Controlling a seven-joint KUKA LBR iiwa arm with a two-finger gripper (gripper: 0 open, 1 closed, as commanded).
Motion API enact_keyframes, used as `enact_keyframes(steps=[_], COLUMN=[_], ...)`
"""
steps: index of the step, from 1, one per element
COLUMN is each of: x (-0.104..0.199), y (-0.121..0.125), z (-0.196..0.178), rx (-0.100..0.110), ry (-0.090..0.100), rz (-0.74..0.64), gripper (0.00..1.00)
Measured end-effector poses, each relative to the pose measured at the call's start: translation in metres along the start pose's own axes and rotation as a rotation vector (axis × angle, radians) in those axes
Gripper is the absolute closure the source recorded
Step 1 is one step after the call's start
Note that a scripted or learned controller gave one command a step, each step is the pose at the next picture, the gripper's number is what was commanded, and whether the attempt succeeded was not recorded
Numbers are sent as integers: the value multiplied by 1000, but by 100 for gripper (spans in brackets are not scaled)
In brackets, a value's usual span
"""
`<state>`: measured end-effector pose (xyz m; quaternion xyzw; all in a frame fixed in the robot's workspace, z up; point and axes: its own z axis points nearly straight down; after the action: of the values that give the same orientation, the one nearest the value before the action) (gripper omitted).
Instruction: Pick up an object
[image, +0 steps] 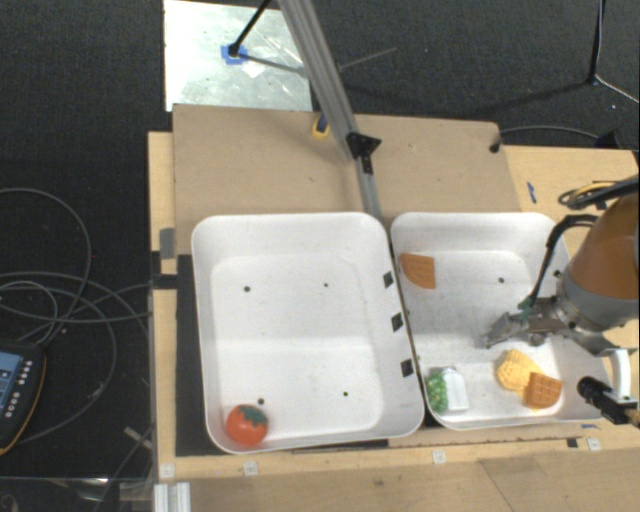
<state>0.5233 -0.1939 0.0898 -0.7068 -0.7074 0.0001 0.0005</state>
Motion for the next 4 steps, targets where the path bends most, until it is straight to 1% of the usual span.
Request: enact_keyframes(steps=[1,2,4], x=[-1,-12,-14], y=[1,0,5], z=[-12,-66,-147], rx=[-5,-7,-7], ry=[-1,-4,-3], rz=[0,1,-5], gripper=[100,100,100])
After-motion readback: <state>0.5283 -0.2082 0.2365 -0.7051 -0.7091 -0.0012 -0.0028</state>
